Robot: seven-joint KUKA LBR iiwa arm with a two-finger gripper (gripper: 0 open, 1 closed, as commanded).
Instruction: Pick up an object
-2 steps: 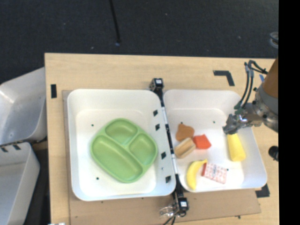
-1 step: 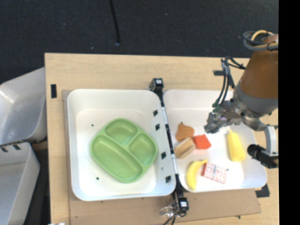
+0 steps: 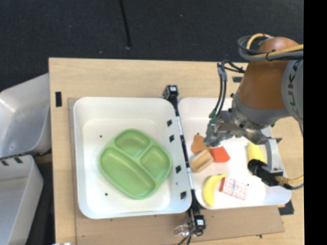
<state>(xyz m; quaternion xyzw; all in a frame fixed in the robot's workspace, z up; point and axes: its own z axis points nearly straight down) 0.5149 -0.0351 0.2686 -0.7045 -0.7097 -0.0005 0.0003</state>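
The pincer (image 3: 213,137) sits low in the right bin (image 3: 196,106), toward that bin's left wall and over a huddle of three small things: an orange-brown piece (image 3: 198,143), a tan wooden block (image 3: 201,160) just below it, and a red-orange block (image 3: 220,154) to the block's right. Which of them it is after I can't say for sure, but the red-orange block and the orange-brown piece lie closest under it. From here I cannot tell how the pincer is set, and nothing looks lifted off the bin floor.

These look like light toy pieces, stiff rather than squashy, and unlikely to break. The wooden block probably gives the surest hold across its two long flat sides. The orange-brown piece looks rounded and smooth, so it may squirt out unless taken across its widest part. Being crowded, a neighbour could get nudged or pinched along with the target.

Nearer the bin's front edge lie a yellow banana-like piece (image 3: 213,189) and a white card with red marks (image 3: 234,187), touching each other, with a yellow piece (image 3: 254,151) toward the right wall.

The arm comes in from the right, its orange band (image 3: 263,83) high over the bin's far right corner, the wrist angled down and leftward. The left bin (image 3: 82,137) holds a green divided tray (image 3: 135,163).
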